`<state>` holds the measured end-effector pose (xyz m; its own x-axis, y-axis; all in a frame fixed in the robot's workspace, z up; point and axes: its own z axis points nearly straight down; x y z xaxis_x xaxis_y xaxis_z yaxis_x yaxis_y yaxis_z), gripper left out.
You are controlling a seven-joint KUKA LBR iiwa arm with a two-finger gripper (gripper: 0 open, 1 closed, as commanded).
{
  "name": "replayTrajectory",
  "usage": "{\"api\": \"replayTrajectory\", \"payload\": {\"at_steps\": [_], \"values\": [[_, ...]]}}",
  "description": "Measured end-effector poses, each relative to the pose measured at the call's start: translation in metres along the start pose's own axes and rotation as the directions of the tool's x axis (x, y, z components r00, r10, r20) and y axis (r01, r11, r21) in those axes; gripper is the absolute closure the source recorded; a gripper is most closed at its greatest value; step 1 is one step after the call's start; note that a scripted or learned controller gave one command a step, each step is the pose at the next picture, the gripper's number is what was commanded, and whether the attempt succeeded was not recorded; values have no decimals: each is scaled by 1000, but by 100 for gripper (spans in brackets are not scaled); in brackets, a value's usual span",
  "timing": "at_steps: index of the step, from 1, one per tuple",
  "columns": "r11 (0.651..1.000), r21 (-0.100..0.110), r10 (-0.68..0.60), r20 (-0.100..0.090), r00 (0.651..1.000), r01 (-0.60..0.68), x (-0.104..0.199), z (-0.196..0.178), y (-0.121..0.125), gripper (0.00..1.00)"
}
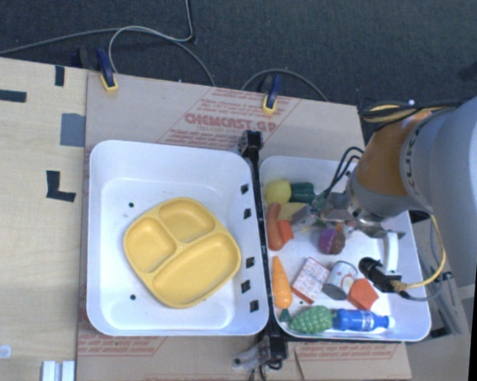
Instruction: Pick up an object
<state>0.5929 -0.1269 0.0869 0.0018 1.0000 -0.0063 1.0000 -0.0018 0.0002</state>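
Grey arm (pixel 440 162) with orange band lowers its gripper (pixel 329 222) beside a small purple plastic toy (pixel 331 239), seemingly to grasp it; finger state unclear.

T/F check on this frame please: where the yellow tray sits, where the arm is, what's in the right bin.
1. The yellow divided plate lies in the left bin. True.
2. The arm reaches over the left bin. False: it is over the right bin, its pincer down among the toys there.
3. A blue bottle lies near the right bin's front edge, beside a green bumpy toy. True.
4. The plate holds several toys. False: its compartments are bare.
5. An orange carrot lies along the right bin's left side. True.
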Motion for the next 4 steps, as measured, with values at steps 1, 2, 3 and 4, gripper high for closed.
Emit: {"api": "replayTrajectory", "payload": {"at_steps": [1, 2, 3, 4], "values": [[1000, -3, 1, 0, 1000, -1, 7, 1, -67, 0], [1000, -3, -4, -5, 1000, 4, 21, 2, 4, 0], [1000, -7, -4, -3, 1000, 4, 20, -11, 5, 100], [1000, 0, -4, -7, 1000, 4, 91, -98, -9, 100]]}}
